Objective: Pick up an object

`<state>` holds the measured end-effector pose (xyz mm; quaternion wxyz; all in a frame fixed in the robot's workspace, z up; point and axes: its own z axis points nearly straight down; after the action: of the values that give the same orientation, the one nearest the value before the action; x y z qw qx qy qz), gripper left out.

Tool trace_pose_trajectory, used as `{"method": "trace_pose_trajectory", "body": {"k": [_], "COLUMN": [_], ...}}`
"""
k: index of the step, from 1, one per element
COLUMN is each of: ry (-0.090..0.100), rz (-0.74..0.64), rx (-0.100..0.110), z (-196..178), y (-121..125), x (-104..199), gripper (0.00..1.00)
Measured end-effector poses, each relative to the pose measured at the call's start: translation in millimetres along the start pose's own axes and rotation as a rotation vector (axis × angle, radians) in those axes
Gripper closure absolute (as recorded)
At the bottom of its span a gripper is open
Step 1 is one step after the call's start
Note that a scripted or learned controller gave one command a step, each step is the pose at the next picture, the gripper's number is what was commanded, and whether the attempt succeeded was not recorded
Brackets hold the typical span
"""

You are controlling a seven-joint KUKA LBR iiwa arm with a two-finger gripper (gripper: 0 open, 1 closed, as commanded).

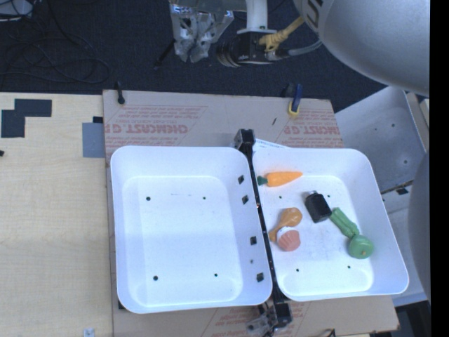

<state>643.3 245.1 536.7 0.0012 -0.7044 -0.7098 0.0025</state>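
Looming grey arm [379, 27] is holding its gripper [200, 30] high beyond both bins, fingers spread and empty. Toy carrot [280, 179] is lying in right bin [389, 272]; descending there comes next.

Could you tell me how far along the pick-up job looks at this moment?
Nothing looks done yet. The hand is raised at the top of the view, beyond the bins, with nothing visible between its fingers. The toy carrot, black block, green toy and chicken drumstick toy all lie in the right bin. Descending, grasping and lifting one remain.
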Motion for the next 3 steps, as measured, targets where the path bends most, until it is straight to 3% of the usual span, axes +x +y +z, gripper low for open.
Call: {"method": "trace_pose_trajectory", "body": {"k": [3], "ry": [0.0], "rz": [-0.001], "rx": [0.0], "z": [0.0], "y": [-0.1], "x": [0.2], "gripper": [1.0]}}
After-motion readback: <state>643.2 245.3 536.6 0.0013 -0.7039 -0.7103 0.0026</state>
